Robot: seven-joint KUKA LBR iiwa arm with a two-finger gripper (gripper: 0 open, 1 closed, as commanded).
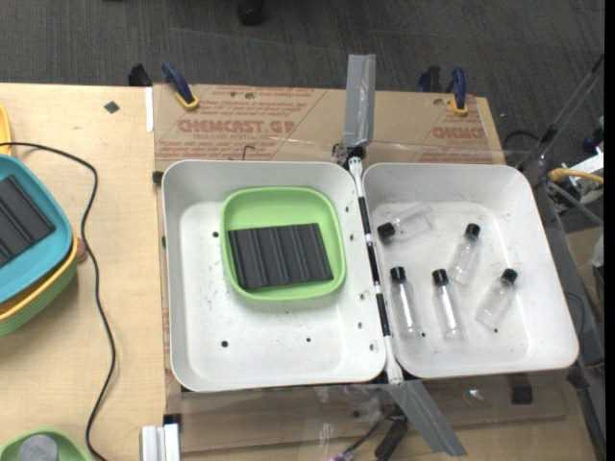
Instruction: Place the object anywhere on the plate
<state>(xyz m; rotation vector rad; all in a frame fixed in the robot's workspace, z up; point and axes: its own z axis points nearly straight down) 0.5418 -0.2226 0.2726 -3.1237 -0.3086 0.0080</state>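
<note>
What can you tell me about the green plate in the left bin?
The green plate is a square dish with rounded corners and a raised rim, apparently matte plastic. It lies flat on the floor of the left bin, toward the bin's far side. A dark ribbed rectangular piece rests inside it, covering most of its base. No vial touches it.

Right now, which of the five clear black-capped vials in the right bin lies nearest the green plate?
The clear black-capped vial at the right white bin's upper left, lying sideways with its cap toward the square green plate; the other four sit farther right or lower.
</note>
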